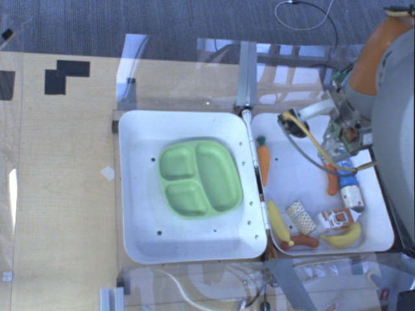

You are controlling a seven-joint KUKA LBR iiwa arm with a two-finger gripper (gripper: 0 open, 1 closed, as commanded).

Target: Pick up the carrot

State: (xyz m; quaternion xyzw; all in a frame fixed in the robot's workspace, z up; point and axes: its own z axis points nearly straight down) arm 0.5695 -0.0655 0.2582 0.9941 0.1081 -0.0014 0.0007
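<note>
Right, carrot [263, 162] hugs the left wall of the right bin [285, 193], long axis along that wall, green top at the far end. Open floor to its right. Left bin [136, 193] holds 1 green tray [198, 177]. Gripper [337, 141] state: can't tell.

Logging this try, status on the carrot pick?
Gripper over right bin's far right side, nothing seen held. Carrot lies against the left wall, untouched. Nothing on it.
</note>
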